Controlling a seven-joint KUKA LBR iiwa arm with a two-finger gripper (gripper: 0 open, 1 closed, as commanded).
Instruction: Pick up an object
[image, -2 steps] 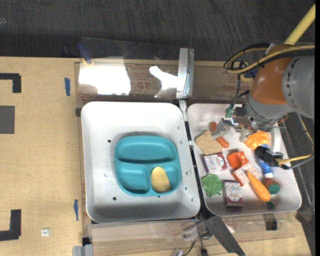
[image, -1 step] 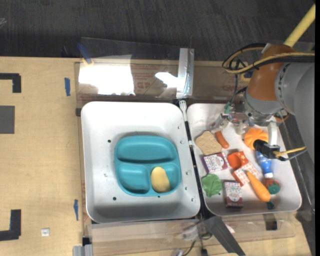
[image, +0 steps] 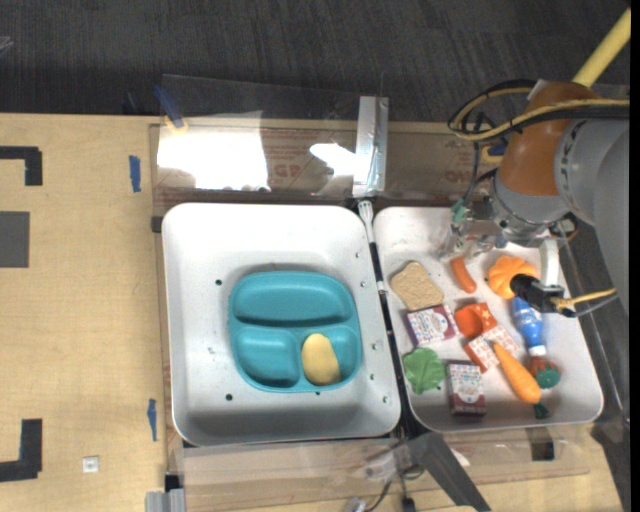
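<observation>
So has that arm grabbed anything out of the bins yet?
Nothing looks picked up yet. The gripper hovers at the back of the right white bin, above a small orange sausage-shaped toy that lies on the bin floor. Whether its fingers are closing is unclear. Grasping and lifting remain.

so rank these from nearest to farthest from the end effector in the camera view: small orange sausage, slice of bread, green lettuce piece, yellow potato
1. Small orange sausage, right bin, just below the end effector.
2. Slice of bread, right bin, toward its left wall.
3. Green lettuce piece, right bin, lower left.
4. Yellow potato, in the teal tray in the left bin.
</observation>
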